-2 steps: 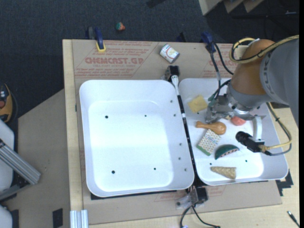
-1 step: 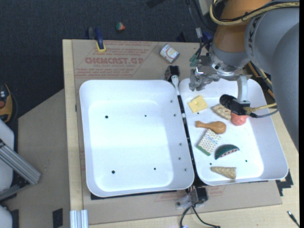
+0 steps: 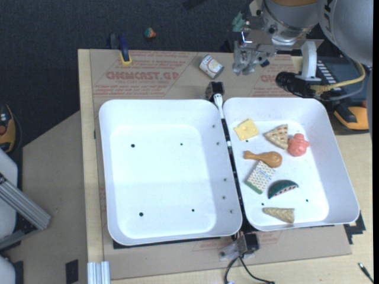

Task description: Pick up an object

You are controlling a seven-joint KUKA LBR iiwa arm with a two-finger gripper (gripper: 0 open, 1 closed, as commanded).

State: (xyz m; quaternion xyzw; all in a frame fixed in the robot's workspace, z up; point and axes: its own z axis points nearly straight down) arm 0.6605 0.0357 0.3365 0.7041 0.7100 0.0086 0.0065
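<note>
Camera view, from the near edge back: the right bin (image 3: 337, 158) holds every candidate. Nearest lies a tan wedge (image 3: 279, 214), then a watermelon slice (image 3: 282, 188) and a speckled cracker (image 3: 260, 176) just beside it. Behind these sit a drumstick (image 3: 264, 157), a yellow cheese square (image 3: 246, 129), a pizza slice (image 3: 278, 136) and a pink lump (image 3: 298, 145) touching or nearly touching the slice. The left bin (image 3: 112, 158) carries no objects. Beyond both bins, on the bare surface (image 3: 154, 76), a small wrapped block (image 3: 211, 66) rests. Farthest back hangs the claw (image 3: 249, 63), raised over the surface behind the right bin; whether its fingers stand apart or together I cannot tell (too blurred and small).

Nothing is grasped yet, so the step is choosing and approaching. A sensible pick is probably the cheese square: it lies well apart from its neighbours and closest to the claw. Descend straight down, centred, spanning its narrower sides; flat pieces likely need the tips right at the bin floor to catch.
</note>
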